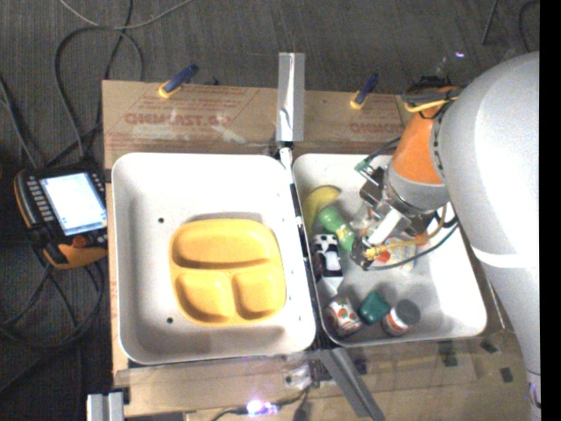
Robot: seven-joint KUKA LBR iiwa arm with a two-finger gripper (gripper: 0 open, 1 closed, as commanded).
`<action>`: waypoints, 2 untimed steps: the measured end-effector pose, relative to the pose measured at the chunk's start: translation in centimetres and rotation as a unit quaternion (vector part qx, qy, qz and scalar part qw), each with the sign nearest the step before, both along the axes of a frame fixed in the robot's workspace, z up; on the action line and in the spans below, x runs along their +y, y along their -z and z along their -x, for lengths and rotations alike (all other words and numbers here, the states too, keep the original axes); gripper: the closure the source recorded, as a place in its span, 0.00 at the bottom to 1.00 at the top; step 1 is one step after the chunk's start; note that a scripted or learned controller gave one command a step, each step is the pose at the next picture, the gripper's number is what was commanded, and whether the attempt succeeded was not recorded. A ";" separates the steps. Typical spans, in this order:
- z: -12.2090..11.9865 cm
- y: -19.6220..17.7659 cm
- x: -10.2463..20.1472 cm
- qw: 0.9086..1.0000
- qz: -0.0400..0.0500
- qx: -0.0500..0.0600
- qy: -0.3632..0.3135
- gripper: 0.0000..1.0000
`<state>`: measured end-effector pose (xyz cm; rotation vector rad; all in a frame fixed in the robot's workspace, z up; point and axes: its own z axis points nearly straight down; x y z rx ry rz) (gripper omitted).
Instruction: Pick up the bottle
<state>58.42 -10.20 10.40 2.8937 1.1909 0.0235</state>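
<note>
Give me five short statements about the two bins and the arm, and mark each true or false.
1. The yellow divided tray lies in the left bin. True.
2. The gripper is over the left bin. False: it is over the right bin, among the items there.
3. The yellow tray has three compartments. True.
4. The handheld screen sits inside the right bin. False: it lies on the floor, left of the bench.
5. Two blue clamps grip the cardboard sheet behind the bins. True.
</note>
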 end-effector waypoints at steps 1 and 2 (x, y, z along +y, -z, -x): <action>3.6 -9.8 2.4 0.999 -0.002 0.012 -0.046 1.00; 3.6 -9.8 2.4 0.999 -0.002 0.012 -0.046 0.00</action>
